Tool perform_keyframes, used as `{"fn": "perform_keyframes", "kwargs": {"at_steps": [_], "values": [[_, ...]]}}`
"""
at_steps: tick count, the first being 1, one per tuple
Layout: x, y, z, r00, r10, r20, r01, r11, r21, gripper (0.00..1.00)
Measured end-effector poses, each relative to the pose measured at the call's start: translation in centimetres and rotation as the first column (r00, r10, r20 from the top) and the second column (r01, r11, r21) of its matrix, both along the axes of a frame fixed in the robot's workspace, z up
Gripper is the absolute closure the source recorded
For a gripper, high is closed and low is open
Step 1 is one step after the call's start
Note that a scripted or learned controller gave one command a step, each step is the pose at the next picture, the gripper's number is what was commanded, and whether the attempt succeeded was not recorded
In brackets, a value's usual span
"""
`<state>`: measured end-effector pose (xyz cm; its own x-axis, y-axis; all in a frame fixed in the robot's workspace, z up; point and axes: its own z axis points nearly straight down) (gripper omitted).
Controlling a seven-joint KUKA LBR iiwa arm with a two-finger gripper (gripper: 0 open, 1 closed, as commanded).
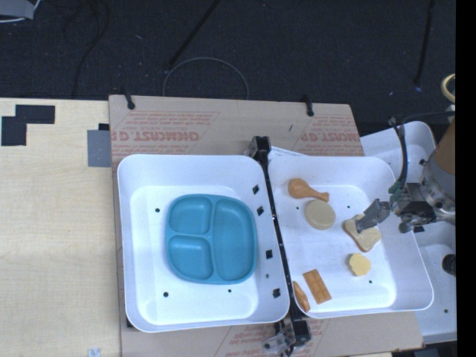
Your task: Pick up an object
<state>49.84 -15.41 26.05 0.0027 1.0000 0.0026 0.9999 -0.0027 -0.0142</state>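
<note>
Over the right bin [405, 292], our end effector [372, 220] sits on the toast [364, 236]. We cannot tell if it is open. We should squeeze the toast firmly, then lift slowly.

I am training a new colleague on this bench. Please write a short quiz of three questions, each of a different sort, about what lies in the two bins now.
1. True or false: the blue plate lies in the left bin.
2. Which thing lies nearest the gripper? A) the drumstick B) the toast slice C) the orange cracker
3. Fill in the missing word: the round beige cookie lies just below the ____ in the right bin.

Key
1. True.
2. B. The gripper is right at the upper edge of the toast slice.
3. Drumstick.
</note>
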Motion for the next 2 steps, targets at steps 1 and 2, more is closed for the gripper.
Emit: {"fn": "perform_keyframes", "kwargs": {"at_steps": [1,2], "values": [[0.2,0.0,0.6,1.000,0.002,0.011,-0.002,1.000,-0.002,0.00],[-0.2,0.7,-5.6,1.000,0.003,0.004,-0.003,1.000,0.000,0.00]]}}
